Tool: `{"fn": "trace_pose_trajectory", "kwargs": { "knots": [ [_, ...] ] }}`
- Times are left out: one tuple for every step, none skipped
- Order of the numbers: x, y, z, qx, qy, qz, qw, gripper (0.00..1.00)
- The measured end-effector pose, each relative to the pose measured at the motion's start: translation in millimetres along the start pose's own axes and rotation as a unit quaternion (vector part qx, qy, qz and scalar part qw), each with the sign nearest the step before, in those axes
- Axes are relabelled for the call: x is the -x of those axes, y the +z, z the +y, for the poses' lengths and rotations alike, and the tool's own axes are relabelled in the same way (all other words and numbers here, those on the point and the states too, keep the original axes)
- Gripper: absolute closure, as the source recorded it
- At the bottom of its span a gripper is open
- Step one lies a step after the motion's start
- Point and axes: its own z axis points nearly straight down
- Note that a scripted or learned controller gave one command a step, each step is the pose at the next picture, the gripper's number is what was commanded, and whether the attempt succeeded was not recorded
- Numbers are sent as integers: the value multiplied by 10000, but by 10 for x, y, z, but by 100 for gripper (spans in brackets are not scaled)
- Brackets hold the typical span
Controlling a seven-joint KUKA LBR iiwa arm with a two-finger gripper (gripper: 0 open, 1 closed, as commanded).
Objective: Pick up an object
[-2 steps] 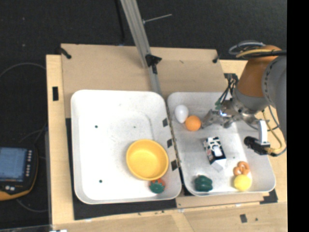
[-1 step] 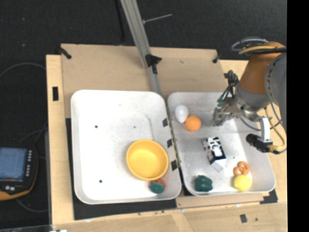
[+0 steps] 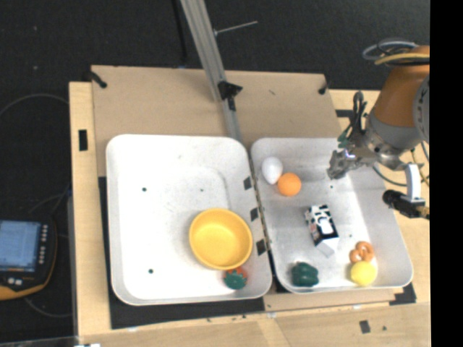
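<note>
Orange ball [image 3: 289, 185] lies just left of the gripper [image 3: 338, 166], lower in frame; its opening cannot be told.

You look down from one fixed camera above the bench [image 3: 181, 96], at a slant, seemingly from its near edge, far enough to frame both bins.

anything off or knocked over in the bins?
Nothing spilled or broken. One oddity: the black-and-white box in the right bin lies skewed to the bin walls, seemingly tipped on its side. The yellow bowl sits upright in the left bin, a small green and red piece tucked against its rim.
</note>
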Motion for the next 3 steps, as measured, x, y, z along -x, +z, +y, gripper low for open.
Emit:
{"fn": "trace_pose_trajectory", "kwargs": {
  "knots": [
    [2, -443, 33, 4, -21, -1, 10000, 100],
    [16, -717, 44, -5, -23, 2, 10000, 100],
    [-582, -789, -97, -24, -42, 14, 10000, 100]
  ]
}}
